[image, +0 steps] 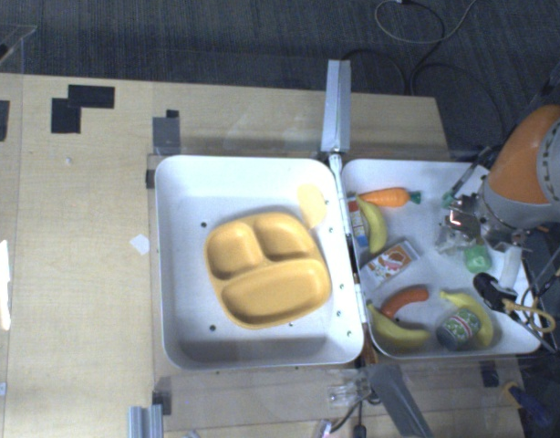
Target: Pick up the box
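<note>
Pale wood makes up the bench [79,272], and on it sit two white bins side by side; the right bin [426,176] serves here as the landmark. The left bin [175,245] touches that bin's left wall and holds a yellow tray [266,267] with three compartments, lying flat near its middle. The grey arm [531,167], with its orange band, reaches over the right bin's right rim, toward the upper corner. Its gripper [461,224] hangs over the right half of the right bin, pointing down; whether it is spread or closed cannot be told at this angle, and no object is seen pinched in it. A banana [397,331] lies along the right bin's lower wall at the left, and a second banana [376,224] lies upright along its left wall. A third banana [476,310] curves near the lower right corner, wrapped partly around a can [456,328] with a green label. The box [390,262], small, with a red and white face, lies flat and tilted in the left middle of the right bin, just beside the upright banana and well apart from the gripper. A carrot [387,197] lies near the right bin's upper wall. A red pepper [405,299] lies just below the box.
</note>
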Tool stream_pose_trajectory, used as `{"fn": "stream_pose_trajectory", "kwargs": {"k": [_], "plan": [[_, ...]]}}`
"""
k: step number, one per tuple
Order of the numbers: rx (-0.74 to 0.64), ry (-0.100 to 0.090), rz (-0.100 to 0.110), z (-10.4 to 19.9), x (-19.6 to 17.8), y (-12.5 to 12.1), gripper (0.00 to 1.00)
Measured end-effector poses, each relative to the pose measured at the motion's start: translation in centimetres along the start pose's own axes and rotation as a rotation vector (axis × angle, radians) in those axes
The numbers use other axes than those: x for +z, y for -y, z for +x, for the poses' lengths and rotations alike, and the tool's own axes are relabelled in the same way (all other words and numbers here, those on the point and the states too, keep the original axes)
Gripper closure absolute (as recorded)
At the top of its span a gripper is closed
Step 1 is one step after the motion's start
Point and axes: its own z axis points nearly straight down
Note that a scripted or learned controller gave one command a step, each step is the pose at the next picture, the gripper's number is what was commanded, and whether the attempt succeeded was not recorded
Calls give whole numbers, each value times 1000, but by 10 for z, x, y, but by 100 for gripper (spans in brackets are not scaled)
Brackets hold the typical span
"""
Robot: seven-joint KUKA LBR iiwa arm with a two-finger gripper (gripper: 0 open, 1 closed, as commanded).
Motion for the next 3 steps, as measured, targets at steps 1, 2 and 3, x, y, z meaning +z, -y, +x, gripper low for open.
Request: {"fn": "stream_pose_trajectory", "kwargs": {"k": [1, 2, 3], "plan": [[-3, -2, -5, 1, -12, -2, 100], [286, 0, -6, -23, -2, 81, 100], [528, 4, 6, -32, -148, 81, 100]]}}
